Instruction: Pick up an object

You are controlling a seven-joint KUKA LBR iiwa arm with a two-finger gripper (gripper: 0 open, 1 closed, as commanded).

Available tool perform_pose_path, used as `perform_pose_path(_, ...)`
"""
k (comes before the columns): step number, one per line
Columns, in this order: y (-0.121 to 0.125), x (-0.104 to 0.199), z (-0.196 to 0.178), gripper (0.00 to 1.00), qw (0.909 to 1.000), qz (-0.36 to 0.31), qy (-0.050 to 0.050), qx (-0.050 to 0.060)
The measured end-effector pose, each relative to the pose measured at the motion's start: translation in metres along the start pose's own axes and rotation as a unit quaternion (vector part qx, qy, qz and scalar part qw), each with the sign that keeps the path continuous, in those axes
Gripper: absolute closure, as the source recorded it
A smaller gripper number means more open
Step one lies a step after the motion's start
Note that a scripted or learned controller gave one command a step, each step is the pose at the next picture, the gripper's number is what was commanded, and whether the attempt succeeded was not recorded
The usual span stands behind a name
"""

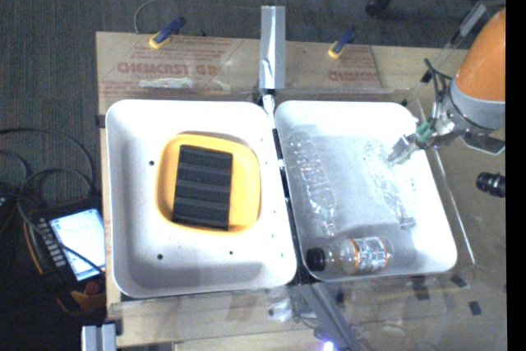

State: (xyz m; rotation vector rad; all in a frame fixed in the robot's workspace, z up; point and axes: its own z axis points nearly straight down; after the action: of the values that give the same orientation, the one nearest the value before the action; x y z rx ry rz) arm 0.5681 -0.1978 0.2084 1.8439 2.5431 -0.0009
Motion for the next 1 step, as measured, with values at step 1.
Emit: perform_pose_path(1,-0.0328,0.0835,0.0327,0.00,1.0000,0.003,0.002,0.001)
